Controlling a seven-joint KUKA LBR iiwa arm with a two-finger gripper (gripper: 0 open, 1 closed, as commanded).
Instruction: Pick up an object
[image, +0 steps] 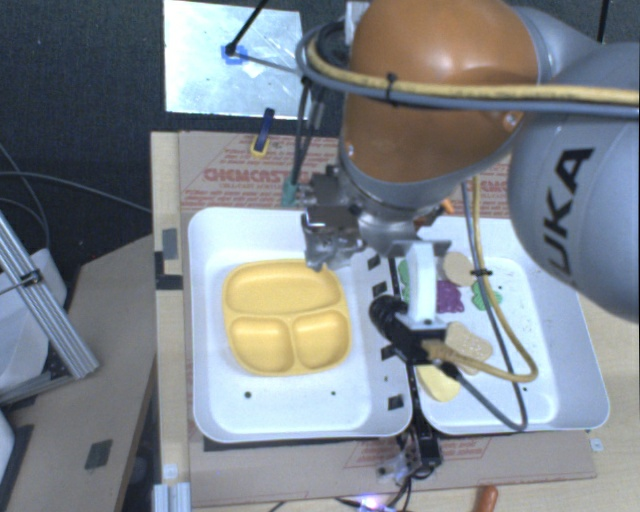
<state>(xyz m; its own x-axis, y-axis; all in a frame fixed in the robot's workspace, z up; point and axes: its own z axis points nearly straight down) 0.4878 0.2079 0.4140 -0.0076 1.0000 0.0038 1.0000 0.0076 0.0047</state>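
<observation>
Pick not done | my gripper (325, 245) over yellow tray (288, 318), left bin (210, 300) | jaws: cannot tell, probably nothing held

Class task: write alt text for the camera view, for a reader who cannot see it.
A large grey-and-orange robot arm hangs over two white bins, its gripper above the left bin's far edge. That bin holds a yellow divided tray; the right bin holds small items, including a purple one.
</observation>
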